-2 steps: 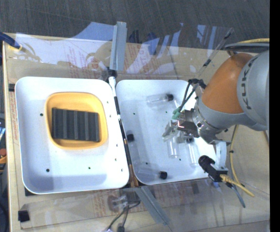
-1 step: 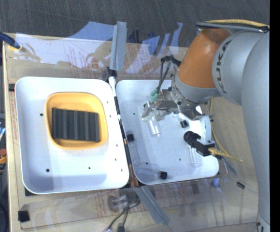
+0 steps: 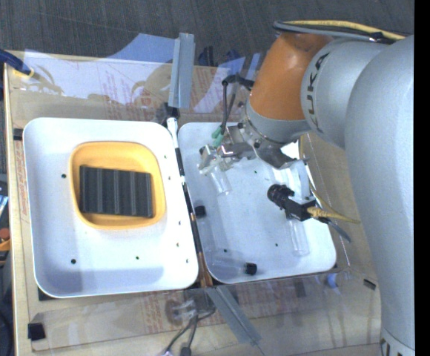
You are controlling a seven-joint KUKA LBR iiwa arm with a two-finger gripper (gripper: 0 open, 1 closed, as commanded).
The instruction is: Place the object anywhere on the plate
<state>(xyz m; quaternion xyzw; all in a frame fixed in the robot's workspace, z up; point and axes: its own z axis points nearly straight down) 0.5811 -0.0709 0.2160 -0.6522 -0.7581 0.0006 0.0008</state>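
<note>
Two white bins point(image 3: 48, 221); one yellow plate point(image 3: 118, 153) bears one ridged block point(image 3: 117, 191); gripper point(image 3: 216, 158) state unclear.

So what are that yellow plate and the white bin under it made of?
Yellow plate: probably plastic with a matte finish, judging by its even colour and soft rounded rim. White bin: likely moulded plastic, smooth and slightly glossy, with rounded corners and a faint sheen.

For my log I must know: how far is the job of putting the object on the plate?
Done, it seems: a dark ribbed block lies on the yellow plate in the left bin. In hand: the gripper is above the right bin; whether it holds anything, I cannot tell. Left: probably nothing, unless the block is part of the plate.
</note>
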